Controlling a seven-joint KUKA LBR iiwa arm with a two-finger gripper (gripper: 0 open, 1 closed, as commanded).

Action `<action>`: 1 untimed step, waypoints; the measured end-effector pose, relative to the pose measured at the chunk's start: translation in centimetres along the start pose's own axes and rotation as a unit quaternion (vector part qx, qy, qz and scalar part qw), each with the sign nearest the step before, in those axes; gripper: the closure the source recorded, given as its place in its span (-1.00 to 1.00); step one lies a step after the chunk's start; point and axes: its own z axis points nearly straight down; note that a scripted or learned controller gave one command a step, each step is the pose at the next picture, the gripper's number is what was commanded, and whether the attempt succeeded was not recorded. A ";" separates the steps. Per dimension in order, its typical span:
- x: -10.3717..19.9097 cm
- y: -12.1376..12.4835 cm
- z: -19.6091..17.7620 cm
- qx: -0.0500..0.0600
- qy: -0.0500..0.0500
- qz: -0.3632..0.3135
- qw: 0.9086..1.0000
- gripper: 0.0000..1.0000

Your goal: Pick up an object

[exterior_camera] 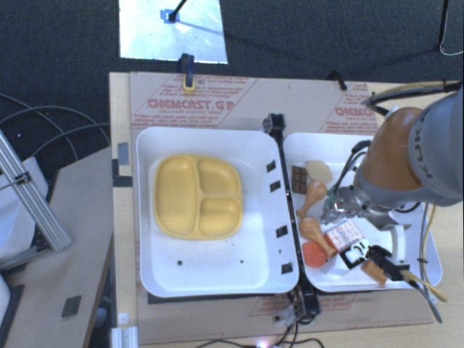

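1. The tabletop (pixel 217 104) carries two white bins side by side.
2. The left bin (pixel 217 278) holds a yellow tray (pixel 197 196), lying flat toward its far side.
3. The right bin (pixel 319 145) holds the loose things to pick from. A brown bar (pixel 299 180) lies by the left wall, with a pale disc (pixel 317 170) just beside it.
4. Nearer me lie a far drumstick (pixel 313 194), a near drumstick (pixel 316 230), a red disc (pixel 314 254) and a red-and-white box (pixel 343 234).
5. The arm (pixel 406 158) reaches in from the right over the right bin.
6. The claw (pixel 339 207) is down low in the middle of that bin, just beyond the box and just beside both drumsticks.
7. From here I cannot tell how far open the claw is, or whether it has hold of anything.
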 end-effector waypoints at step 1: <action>0.0 0.1 -1.0 -0.001 0.000 0.000 1.000 1.00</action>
